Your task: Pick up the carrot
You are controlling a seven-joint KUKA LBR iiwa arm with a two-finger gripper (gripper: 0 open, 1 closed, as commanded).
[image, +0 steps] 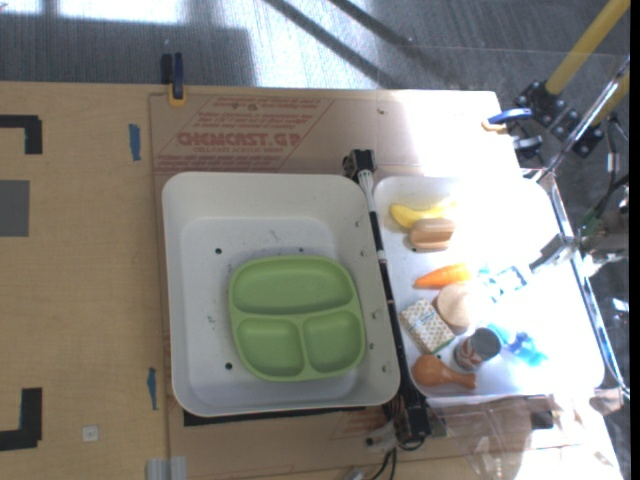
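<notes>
Carrot [441, 276]: small and orange, lying flat near the middle of the right bin [525, 218] on the tabletop, just below a tan bread roll [431, 232] and just above a pale rounded food piece [455, 306]. Loosely scattered with other toy foods, it probably has free sides to grip. How the jaws stand, and where they are relative to it, cannot be told.

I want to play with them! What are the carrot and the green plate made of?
The carrot looks like smooth orange toy plastic, evenly coloured with a soft shine. The green plate looks like matte moulded plastic, one flat colour with rounded compartments. Both are guesses from looks alone.
</notes>
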